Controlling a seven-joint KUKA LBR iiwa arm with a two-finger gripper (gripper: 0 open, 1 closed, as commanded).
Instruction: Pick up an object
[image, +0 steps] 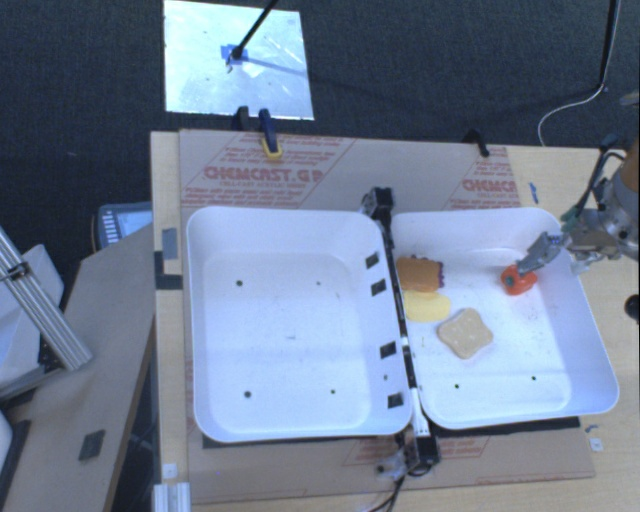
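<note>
A robot arm (615, 215) reaches in from the right over the right-hand white bin (560, 395), its hand (530, 262) lowered to a small orange-red object (518, 281) near the bin's upper right area. The grey fingers sit right at the object's top edge, apparently touching it, but whether they are spread or pinched on it cannot be told from this angle.

Three other items lie in the same bin, closer to its left wall: a brown-and-orange piece (420, 273) beside the divider, a pale yellow flat piece (428, 307) just below and touching it, and a tan slice shaped like bread (465, 333) a little farther toward the bin's middle. The orange-red object rests well apart from this group.

The left-hand white bin (200, 330) sits alongside, the two joined by black clips (388, 350) down the seam. Both bins rest on a cardboard sheet (260, 172) with red printed lettering, laid over the tabletop (165, 180). A shiny square plate (237, 60) lies on the dark floor beyond.
</note>
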